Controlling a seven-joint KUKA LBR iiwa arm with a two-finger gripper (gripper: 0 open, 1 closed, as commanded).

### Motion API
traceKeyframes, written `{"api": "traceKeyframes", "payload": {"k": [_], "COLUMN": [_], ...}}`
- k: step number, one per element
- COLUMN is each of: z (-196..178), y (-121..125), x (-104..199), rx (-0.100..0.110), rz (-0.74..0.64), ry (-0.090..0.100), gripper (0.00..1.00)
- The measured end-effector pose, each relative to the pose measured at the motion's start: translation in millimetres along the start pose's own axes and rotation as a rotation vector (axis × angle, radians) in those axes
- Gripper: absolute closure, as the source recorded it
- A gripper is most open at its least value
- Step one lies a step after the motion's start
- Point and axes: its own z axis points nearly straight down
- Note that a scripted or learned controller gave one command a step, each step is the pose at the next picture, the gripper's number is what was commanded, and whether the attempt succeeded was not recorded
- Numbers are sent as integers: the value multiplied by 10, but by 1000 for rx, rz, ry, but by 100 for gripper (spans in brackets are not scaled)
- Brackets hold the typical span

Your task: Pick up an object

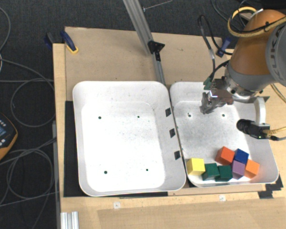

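The gripper [207, 106] hovers at twelve o'clock in the right bin [200, 128]; its fingers' state is unclear. Blocks [224, 165] cluster at five o'clock, the row running left-right.

Bright, even overhead light; the white bins [119, 99] glare slightly, shadows are soft, and focus is sharp throughout.

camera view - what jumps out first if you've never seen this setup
The cluster of coloured blocks packed into the near corner of the right bin: yellow, green, orange, blue and purple. Next, the big orange-banded arm reaching in from the right, its gripper over that bin's far end, well away from the blocks.
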Motion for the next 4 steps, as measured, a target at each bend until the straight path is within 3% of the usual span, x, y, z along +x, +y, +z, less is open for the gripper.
{"api": "traceKeyframes", "payload": {"k": [3,4], "z": [-302,-289], "y": [744,893], "x": [1498,1543], "rx": [-1,-1], "rz": [1,5], "ry": [1,-3], "gripper": [100,100]}}
